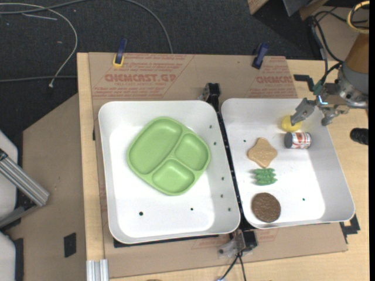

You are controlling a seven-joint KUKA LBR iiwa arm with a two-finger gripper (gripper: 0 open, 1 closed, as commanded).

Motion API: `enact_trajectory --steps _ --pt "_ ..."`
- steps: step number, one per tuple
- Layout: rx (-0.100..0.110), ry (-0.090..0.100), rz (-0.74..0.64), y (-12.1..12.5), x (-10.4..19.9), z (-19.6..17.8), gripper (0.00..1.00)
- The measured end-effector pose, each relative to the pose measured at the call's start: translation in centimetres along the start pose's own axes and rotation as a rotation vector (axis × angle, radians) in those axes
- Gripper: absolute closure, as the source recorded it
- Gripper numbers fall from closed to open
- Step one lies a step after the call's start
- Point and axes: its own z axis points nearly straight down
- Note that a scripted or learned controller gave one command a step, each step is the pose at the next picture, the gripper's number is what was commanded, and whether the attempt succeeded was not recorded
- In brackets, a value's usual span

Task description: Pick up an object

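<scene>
The right bin [328, 180] holds several small items: a yellow piece [286, 123], a red and white can [298, 140] lying on its side, a tan cracker-shaped piece [262, 152], a green leafy piece [264, 176] and a brown round disc [266, 206]. My gripper [316, 115] hangs over the bin's far right corner, open, with nothing between its fingers. Its left finger [303, 112] is just above and right of the yellow piece, and the can lies slightly below it.
The left bin [117, 215] holds a green divided plate [169, 155]. Blue clamps [120, 51] [260, 55] pin the cardboard base at the back. Cables and a cardboard box lie beyond the bench at the top.
</scene>
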Motion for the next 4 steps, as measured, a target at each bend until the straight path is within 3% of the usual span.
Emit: enact_trajectory --steps 1,3,4 --pt "-0.015 -0.004 -0.004 0.3 0.1 -1.0 0.00" --pt "-0.011 -0.002 -0.004 0.6 -0.2 9.3 0.00" --pt "-0.013 -0.003 -0.005 0.7 -0.1 10.9 0.00"
